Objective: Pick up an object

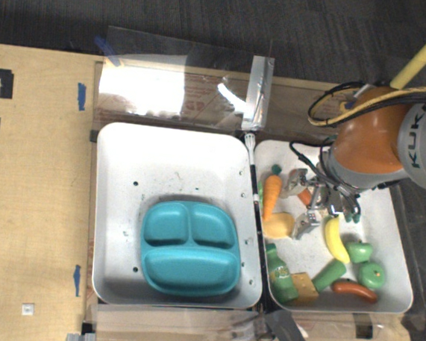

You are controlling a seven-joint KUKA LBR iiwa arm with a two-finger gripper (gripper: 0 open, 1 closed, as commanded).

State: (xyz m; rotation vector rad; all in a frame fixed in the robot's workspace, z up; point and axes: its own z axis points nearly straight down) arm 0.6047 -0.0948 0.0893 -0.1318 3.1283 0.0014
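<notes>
The right bin (399, 221) holds several toy foods. An orange carrot (270, 196) lies along its left wall, with a pale yellow round piece (278, 225) just below it. A yellow banana (335, 240), a green pepper (359, 253), a green apple (372, 275), a red chili (353, 290), a green cucumber (329, 275), a tan block (305, 285) and a green piece (280, 280) lie toward the front. My gripper (300, 203) hangs low over the bin's middle, open, just right of the carrot. A small orange-red piece (304, 199) shows between the fingers; contact is unclear.
The left bin (120, 164) holds a teal divided tray (189, 246). A metal divider (258, 95) and a clear plastic sheet (161, 86) stand behind the bins. Black cables (339, 103) loop above the wrist. Tan bench (24, 185) lies to the left.
</notes>
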